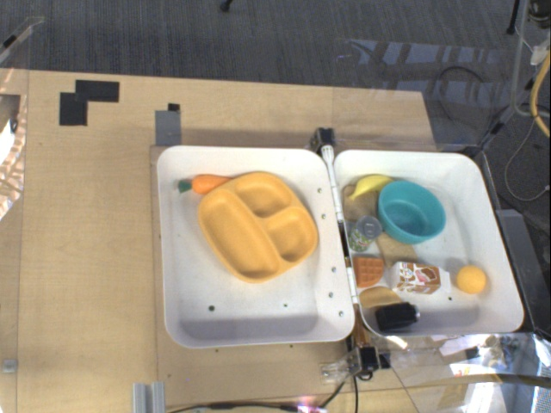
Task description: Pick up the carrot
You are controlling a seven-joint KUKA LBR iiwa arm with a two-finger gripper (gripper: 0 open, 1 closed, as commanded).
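Yellow divided plate (256, 224) lying tilted in the left white bin (185, 317). Carrot (207, 184) against the plate's far-left rim, green end turned away from it. Right of the plate, in the right white bin (491, 231): banana (368, 186), teal bowl (411, 212), grey disc (369, 227), waffle (368, 271), printed carton (417, 277), black block (397, 317). Farthest from the plate, a yellow-orange ball (470, 280).

No text, number or brand can be read. The small white carton (419, 278) lying in the right bin (482, 177) bears brown and reddish print on its upper face, but it is too small and blurred to make out. The black patches (82, 101) on the bench top (77, 274) are plain shapes without characters.
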